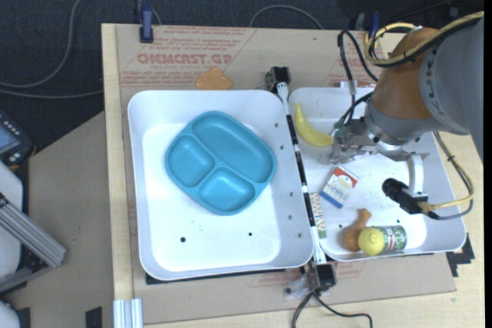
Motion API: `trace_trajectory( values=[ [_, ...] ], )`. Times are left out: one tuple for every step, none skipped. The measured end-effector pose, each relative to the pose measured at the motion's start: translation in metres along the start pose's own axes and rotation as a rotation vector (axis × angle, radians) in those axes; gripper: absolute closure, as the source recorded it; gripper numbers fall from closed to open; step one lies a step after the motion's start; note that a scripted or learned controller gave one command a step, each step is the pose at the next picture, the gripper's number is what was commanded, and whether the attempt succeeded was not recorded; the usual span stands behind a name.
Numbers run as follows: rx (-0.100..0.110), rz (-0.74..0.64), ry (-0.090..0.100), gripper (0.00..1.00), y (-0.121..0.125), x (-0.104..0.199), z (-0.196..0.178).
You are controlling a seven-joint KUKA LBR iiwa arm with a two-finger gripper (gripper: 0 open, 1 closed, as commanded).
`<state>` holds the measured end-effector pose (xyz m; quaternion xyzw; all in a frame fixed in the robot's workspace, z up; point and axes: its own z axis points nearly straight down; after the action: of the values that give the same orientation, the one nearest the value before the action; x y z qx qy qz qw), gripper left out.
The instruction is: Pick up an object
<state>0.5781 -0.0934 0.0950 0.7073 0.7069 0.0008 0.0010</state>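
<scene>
The right bin holds a yellow banana near its upper left corner, a small white, red and blue carton in the middle, a brown drumstick-shaped toy and a yellow-capped bottle with a green label at the front. My gripper reaches down into the right bin from the right, just right of the banana and above the carton. Nothing shows between its fingers.
The left bin carries a blue sectioned plate. An orange piece lies on the bench behind the left bin. The grey arm with its orange band covers the right bin's back part. Cables run over the bench's far edge.
</scene>
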Motion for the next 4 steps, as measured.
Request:
trace_trajectory(
  values=[
    [0.001, 0.0, 0.0, 0.0, 0.0, 0.0, 0.001],
    [0.007, 0.0, 0.002, 0.0, -0.018, 0.002, 0.004],
    [0.0, -0.001, -0.001, 0.0, 0.001, -0.009, 0.011],
    [0.005, -0.001, 0.001, 0.0, -0.006, -0.003, 0.011]
  ],
)
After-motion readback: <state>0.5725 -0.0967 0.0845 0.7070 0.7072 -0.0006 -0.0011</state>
